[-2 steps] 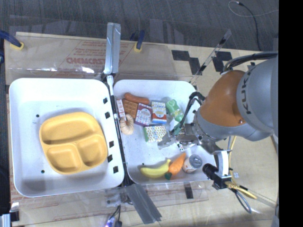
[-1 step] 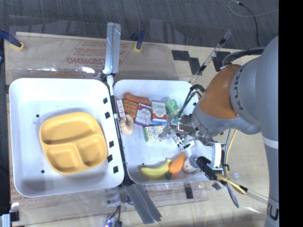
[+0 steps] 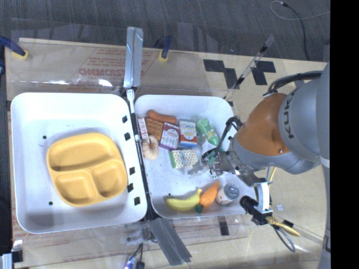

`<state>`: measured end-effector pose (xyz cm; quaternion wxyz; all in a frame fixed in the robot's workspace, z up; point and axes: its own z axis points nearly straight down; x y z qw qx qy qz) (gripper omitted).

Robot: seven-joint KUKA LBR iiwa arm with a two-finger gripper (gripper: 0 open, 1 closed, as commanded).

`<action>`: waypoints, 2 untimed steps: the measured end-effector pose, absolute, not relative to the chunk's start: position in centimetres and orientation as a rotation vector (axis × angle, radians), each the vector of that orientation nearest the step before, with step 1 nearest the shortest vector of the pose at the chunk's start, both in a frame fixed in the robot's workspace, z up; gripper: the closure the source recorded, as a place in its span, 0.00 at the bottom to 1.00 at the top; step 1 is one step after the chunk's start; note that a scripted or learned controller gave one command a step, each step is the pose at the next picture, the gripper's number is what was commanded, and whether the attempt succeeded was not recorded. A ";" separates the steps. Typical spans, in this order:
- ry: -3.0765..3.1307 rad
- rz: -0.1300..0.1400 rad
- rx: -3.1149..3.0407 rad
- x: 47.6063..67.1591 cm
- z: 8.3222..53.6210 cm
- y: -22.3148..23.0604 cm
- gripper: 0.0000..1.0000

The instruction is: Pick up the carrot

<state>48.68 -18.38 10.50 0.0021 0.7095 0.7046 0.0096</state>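
Note:
The carrot (image 3: 209,195) is small and orange with a green stub at its lower left end. It lies slanted near the front edge of the right bin (image 3: 168,102), between a banana (image 3: 182,202) and a round can (image 3: 229,193). My gripper (image 3: 211,162) hangs low over the bin, a little behind the carrot and apart from it, with the orange-banded wrist (image 3: 261,132) to its right. Nothing is seen held in the gripper.
Behind the gripper lie a sausage (image 3: 161,117), small food boxes (image 3: 170,135), a green bottle (image 3: 206,131), a patterned packet (image 3: 183,158) and a garlic bulb (image 3: 150,147). The left bin (image 3: 28,111) holds a yellow divided tray (image 3: 85,166).

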 end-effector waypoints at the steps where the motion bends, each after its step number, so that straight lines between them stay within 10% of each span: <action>1: 2.224 0.036 2.218 48.8 10.5 -18.6 0.00; 2: 2.254 0.045 2.199 49.0 10.5 -19.1 0.00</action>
